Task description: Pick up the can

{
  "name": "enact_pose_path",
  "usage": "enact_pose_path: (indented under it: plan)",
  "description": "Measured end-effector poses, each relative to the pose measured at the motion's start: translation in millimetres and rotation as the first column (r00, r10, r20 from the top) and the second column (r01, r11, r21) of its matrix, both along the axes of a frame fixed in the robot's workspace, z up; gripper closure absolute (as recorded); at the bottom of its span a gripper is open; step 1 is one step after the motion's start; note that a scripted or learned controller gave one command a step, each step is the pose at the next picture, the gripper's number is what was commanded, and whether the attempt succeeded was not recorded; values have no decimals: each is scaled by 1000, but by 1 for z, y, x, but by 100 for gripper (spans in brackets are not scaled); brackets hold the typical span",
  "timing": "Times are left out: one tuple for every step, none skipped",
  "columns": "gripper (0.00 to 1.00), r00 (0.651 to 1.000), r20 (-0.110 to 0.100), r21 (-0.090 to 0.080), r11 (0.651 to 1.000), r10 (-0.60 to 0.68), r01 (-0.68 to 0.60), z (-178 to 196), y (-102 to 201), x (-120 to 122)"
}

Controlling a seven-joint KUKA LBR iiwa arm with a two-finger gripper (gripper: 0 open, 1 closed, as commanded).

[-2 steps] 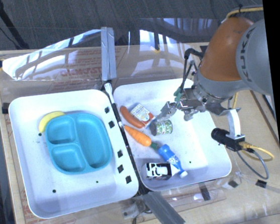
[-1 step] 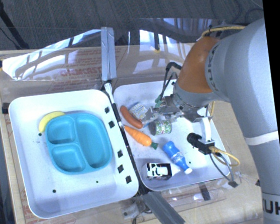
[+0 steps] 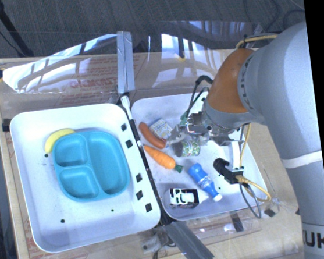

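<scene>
In the right bin (image 3: 249,194), the can (image 3: 191,147), silvery with green print, sits near the middle. My gripper (image 3: 187,132) is directly over the can's top, reaching in from the right below the orange wrist band (image 3: 227,91). The gripper body hides the can's upper part, and I cannot make out whether it touches the can.
Around the can lie a red sausage (image 3: 151,135), an orange carrot (image 3: 160,158), a blue bottle (image 3: 204,180), a black-and-white box (image 3: 184,196) and a small silvery packet (image 3: 160,125). The left bin (image 3: 42,226) holds a blue divided plate (image 3: 91,165) over a banana (image 3: 57,137). Cables (image 3: 248,188) hang at the right.
</scene>
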State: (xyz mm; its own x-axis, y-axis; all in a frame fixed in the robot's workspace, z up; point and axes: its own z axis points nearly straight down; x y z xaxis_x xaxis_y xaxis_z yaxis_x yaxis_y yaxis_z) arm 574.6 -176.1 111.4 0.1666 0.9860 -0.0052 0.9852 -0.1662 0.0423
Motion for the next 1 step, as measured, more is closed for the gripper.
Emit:
enact_pose_path:
  plan:
    - [0,999,-39,11,1000,-25,25,-18,-3,-11]
